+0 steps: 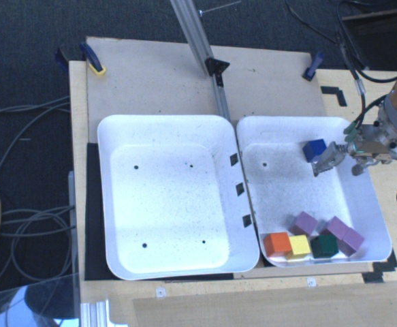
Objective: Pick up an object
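Note:
My gripper (pixel 341 165) hangs over the upper right part of the right bin (pixel 280 182), reaching in from the right. Its two grey fingers stand apart, open, with bare bin floor showing between them. A blue block (pixel 314 148) lies just up and left of the left finger (pixel 325 161), beside it and not between the fingers. In the bin's near right corner sit an orange block (pixel 276 243), a yellow block (pixel 299 245), a green block (pixel 325 245) and two purple blocks (pixel 306 222) (pixel 344 234).
The left bin (pixel 116 182) lies beside the right one, with black clips (pixel 239 188) along the shared wall. A metal pole (pixel 198 36) slants across the back of the bench. Blue clamps (pixel 92 58) (pixel 313 65) hold the board's back corners.

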`<state>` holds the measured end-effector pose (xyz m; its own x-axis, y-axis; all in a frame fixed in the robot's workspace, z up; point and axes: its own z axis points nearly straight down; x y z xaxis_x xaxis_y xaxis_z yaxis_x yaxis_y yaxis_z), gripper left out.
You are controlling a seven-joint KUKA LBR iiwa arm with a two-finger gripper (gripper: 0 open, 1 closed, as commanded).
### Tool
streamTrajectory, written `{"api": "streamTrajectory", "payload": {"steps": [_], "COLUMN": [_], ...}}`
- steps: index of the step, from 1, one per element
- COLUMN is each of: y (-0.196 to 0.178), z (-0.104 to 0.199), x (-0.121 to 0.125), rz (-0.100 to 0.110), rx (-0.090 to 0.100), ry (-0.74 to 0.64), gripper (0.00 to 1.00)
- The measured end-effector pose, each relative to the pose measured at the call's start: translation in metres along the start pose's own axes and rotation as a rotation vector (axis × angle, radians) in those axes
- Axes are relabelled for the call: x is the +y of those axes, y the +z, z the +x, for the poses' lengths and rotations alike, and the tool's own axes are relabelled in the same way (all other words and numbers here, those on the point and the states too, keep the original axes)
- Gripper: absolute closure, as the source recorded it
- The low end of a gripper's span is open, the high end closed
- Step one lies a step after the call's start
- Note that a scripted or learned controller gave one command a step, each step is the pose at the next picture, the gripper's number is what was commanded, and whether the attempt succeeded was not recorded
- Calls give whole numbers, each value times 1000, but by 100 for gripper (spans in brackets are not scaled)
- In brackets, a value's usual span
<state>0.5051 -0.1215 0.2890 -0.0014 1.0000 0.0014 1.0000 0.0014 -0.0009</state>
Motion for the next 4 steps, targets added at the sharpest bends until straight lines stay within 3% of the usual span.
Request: {"api": "streamTrajectory", "payload": {"steps": [1, 4], "y": [0, 152], "z": [0, 9], "x": [0, 1], "rz": [-1, 6], "rx": [0, 1], "ry": [0, 2], "gripper": [0, 0]}}
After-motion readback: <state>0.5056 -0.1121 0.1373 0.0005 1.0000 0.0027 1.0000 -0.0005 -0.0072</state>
